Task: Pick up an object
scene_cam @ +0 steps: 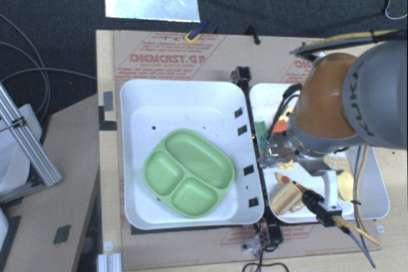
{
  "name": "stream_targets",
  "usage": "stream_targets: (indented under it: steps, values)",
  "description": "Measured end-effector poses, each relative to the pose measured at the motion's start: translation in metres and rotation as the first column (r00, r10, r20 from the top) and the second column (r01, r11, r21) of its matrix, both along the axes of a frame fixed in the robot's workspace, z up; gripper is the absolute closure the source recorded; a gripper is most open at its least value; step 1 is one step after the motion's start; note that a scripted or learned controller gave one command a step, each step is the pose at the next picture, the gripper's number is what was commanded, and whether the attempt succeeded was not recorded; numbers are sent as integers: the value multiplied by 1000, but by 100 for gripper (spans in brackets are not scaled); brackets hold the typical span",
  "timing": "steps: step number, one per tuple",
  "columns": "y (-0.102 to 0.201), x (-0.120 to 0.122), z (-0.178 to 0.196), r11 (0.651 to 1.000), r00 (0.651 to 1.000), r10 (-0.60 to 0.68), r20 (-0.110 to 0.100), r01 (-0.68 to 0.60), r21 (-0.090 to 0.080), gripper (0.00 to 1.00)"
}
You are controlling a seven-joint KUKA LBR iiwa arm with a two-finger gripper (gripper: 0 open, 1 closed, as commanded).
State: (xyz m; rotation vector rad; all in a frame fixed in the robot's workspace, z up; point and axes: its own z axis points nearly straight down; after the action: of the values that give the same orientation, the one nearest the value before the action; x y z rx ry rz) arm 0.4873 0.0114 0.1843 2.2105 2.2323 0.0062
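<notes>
My gripper [278, 158] reaches down into the right bin [380, 200], near its left wall, and the bulky grey and orange wrist hides most of it. Just below it lie a tan, bread-like piece [286, 199] and a small red piece [282, 179]. A yellow object [345, 186] and a tan scrap [336, 163] lie to the right, partly covered by the arm. A green object [261, 131] peeks out by the bin's left wall. I see nothing clearly held.
The left bin [178, 95] holds a green divided plate [189, 172] with three compartments. Black clips line the divider [250, 137] between the bins. The bench edge runs close below both bins.
</notes>
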Motion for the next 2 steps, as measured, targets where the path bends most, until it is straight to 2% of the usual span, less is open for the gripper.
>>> stream_targets:
  steps: [1, 2]
  values:
    - [47, 1, 53, 1000, 1000, 1, 4, -1, 0, 100]
    - [61, -2, -3, 1000, 1000, -5, -7, 5, -2, 100]
